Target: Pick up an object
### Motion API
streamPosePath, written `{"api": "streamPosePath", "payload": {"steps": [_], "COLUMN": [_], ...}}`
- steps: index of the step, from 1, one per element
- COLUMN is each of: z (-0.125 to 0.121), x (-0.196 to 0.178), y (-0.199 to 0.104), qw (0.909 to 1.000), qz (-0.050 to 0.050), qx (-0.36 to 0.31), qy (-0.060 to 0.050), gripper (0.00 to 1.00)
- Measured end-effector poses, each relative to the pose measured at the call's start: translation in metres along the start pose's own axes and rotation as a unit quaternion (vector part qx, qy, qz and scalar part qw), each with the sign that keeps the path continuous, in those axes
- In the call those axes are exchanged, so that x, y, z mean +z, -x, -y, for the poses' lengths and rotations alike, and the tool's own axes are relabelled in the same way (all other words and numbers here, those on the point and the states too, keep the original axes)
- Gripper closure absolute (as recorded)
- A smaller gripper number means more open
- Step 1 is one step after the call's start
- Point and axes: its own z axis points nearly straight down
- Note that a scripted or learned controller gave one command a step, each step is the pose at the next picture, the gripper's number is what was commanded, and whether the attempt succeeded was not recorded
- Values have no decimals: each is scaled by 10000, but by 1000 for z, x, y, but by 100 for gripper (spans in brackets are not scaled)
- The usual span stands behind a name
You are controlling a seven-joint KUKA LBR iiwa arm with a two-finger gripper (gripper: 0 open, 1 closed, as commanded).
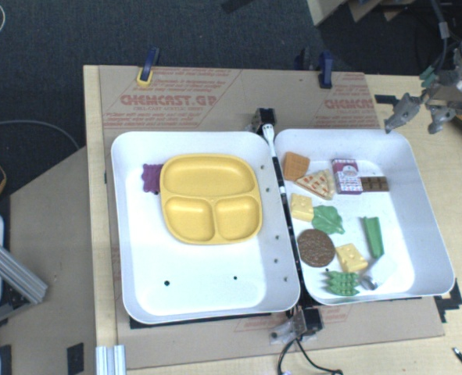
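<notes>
You had the gripper (pixel 415 112) up past the far right corner of the right bin (pixel 426 201), off over the bench (pixel 215 92). It wasn't over any toy yet. Its jaws stood wide apart w/ nothing between them.

The things to pick were all in the right bin. A bread slice (pixel 296 165) sat near the far left corner, w/ a pizza slice (pixel 317 183) just beside it. A small pink carton (pixel 345 176) stood next to a chocolate bar (pixel 374 183) near the far edge. A cheese block (pixel 302 207) lay by the left wall. Below it were a green leafy piece (pixel 329 219) and a round brown cookie (pixel 316 248). A green pepper stick (pixel 373 236) lay toward the right side. A 2nd cheese wedge (pixel 351 257) and a green bunch (pixel 342 283) sat near the front edge.

The left bin (pixel 137 209) held a yellow divided plate (pixel 211 198), w/ a purple thing (pixel 151 177) touching its left side.

I think you were at the very start: no toy picked, arm not over the bin. Next move prob. needed the arm to swing in over the right bin, line up above 1 toy w/ space round it, like the pepper stick or the carton, then go down and close. The toys by the front edge were packed tight, so they looked harder to grab.
</notes>
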Motion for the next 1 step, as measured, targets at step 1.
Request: {"api": "streamPosePath", "payload": {"steps": [1], "z": [-2], "x": [-8], "y": [-1], "qw": [10000], "qz": [18], "qx": [-15], "qy": [67], "gripper": [0]}}
